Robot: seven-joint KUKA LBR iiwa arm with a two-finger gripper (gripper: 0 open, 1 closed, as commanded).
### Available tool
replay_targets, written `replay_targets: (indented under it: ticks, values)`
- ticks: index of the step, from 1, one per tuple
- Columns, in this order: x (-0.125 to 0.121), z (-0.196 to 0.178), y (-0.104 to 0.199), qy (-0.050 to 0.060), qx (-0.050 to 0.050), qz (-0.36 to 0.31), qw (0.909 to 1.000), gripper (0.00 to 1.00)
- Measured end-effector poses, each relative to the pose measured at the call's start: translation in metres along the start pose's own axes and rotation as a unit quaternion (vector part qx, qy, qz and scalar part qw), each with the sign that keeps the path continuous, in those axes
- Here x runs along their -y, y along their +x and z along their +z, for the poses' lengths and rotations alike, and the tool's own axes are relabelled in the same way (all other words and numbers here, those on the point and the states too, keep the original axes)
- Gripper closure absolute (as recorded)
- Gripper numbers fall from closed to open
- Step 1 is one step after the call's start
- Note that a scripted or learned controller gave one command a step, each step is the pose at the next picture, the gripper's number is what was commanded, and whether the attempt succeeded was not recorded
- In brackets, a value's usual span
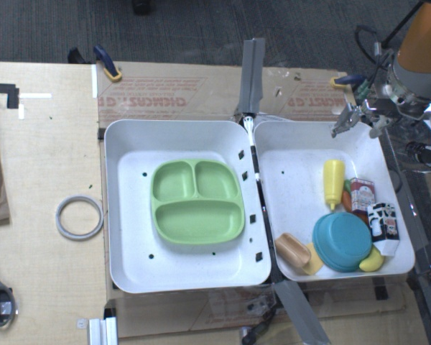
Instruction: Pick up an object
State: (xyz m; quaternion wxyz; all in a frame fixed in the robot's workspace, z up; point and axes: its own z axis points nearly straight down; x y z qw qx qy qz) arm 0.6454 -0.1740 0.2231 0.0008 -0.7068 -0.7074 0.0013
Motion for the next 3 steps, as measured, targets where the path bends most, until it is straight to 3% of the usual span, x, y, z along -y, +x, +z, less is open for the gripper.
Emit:
replay_targets:
  ticks: [1,2,3]
  values:
    - [0.018,0.132,-0.020,-0.001,0.000,-0.071,0.9974,0.00]
    - [0.018,0.124,-0.021,-0.001,0.000,-0.070,0.9975,1.00]
    - [-0.014,0.034,0.022,-0.001,0.000,-0.037,0.9993,1.00]
